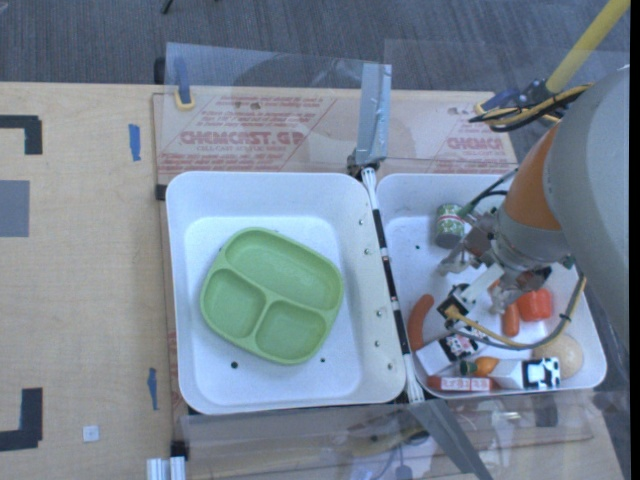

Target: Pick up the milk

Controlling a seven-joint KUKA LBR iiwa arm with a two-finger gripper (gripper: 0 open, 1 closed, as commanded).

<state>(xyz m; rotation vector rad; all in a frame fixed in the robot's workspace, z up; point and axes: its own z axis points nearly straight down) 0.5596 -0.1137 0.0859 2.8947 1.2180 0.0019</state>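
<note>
The milk [458,347] looks to be the small carton with black-and-white patches, lying in the right bin [400,230] near its front wall; it is small and partly crossed by a cable, so the identification is tentative. Its long axis seems to run slanted, front-left to back-right. Just left of it lies a red sausage [420,320]; in front, a flat red-and-white packet [460,381]. The gripper [487,281] hangs above the bin's middle, so the carton lies in front of it and slightly left, near but apart. Cannot tell how the gripper is set; nothing is seen held. The green plate [271,294] sits in the left bin [190,268], well apart.
</note>
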